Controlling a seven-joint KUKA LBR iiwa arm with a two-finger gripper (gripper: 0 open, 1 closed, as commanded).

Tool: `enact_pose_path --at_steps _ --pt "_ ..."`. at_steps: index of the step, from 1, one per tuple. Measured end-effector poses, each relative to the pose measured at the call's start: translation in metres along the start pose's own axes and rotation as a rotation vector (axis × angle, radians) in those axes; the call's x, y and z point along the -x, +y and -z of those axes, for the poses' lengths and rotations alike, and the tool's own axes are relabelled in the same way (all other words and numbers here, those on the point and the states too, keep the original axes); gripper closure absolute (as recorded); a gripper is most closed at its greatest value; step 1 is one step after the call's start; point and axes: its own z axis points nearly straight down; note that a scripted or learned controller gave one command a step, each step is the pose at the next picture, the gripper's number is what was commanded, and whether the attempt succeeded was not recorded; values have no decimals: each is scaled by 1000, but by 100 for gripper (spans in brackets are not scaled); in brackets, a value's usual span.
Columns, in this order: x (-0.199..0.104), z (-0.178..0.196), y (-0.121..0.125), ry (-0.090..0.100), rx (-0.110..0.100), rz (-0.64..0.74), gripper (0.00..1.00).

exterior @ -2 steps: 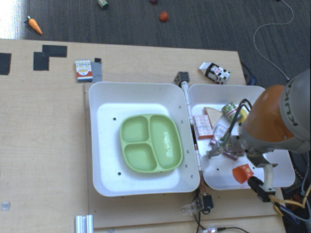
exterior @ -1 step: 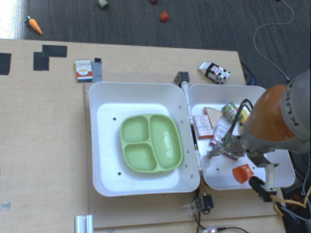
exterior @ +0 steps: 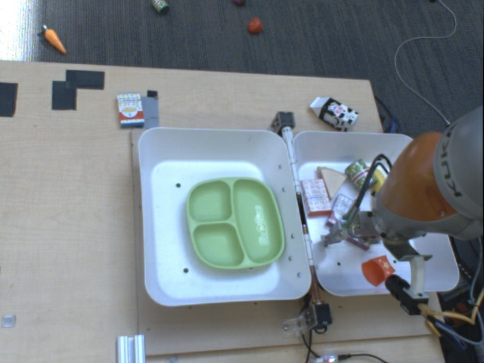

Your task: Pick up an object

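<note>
The hand (exterior: 338, 235) is low in the right bin (exterior: 333, 278), just beside the red packet (exterior: 314, 195); its opening I cannot tell.

Small card box (exterior: 130, 110) near bench's far edge; cow-print carton (exterior: 335, 113) at far right corner. Toy carrot (exterior: 54, 39), red ball (exterior: 255, 26) on carpet beyond.

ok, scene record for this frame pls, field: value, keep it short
arm: grey with orange band, reaching in from the right over the right bin
tool: low over the right bin's floor, finger state unclear
left bin: holds a green divided plate
right bin: holds a red-and-white packet, an orange block and small items partly under the arm
bench outside bins: black-and-white carton, small card box
floor: toy carrot
</note>
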Motion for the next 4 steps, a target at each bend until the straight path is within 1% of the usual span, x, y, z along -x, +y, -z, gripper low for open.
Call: enact_pose_path --at_steps 3,4 --pt "0 0 1 2 -2 0 0" --pt "-1 0 1 1 -2 -1 0"
